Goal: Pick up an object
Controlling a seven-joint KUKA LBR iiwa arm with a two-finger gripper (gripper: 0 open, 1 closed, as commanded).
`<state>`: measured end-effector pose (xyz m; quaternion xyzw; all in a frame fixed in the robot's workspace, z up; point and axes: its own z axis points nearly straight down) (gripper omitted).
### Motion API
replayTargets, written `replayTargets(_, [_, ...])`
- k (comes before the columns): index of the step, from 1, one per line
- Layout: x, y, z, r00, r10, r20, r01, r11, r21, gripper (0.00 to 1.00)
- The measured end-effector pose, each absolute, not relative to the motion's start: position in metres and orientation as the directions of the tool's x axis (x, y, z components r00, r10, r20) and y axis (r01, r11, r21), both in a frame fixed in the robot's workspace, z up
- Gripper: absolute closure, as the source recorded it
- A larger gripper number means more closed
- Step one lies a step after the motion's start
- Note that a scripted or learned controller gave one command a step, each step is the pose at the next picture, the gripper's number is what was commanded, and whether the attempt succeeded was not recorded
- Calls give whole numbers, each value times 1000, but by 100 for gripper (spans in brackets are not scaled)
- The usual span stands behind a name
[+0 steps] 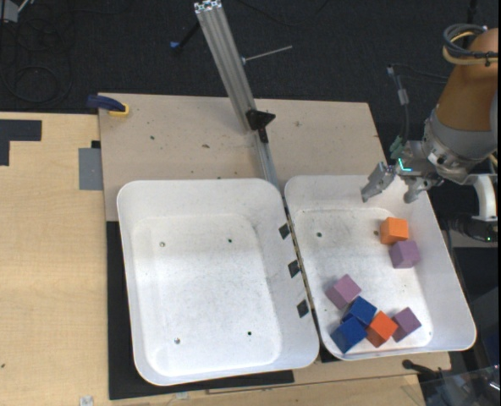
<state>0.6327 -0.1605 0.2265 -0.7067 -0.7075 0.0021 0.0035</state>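
Pincer (396,183) hangs over the far rim of the right bin (454,328), fingers spread apart with nothing between them. Nearest below sits an orange cube (394,230) touching a purple cube (404,254); more blocks cluster at the bin's near end. No grasp has been made, so descent, closing and lifting all remain, I judge.

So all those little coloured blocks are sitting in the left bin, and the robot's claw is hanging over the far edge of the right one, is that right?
Not quite. The camera view shows the blocks in the right bin, not the left bin. The rest holds: the claw hangs over the far edge of the right bin, with nothing between its fingers.
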Motion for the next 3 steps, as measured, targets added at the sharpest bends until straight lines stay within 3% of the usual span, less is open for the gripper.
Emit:
replayTargets(1, [634,-160,229,-4,1000,0,1000,4,-3,0])
replayTargets(3, [636,-147,107,-3,1000,2,1000,3,-9,0])
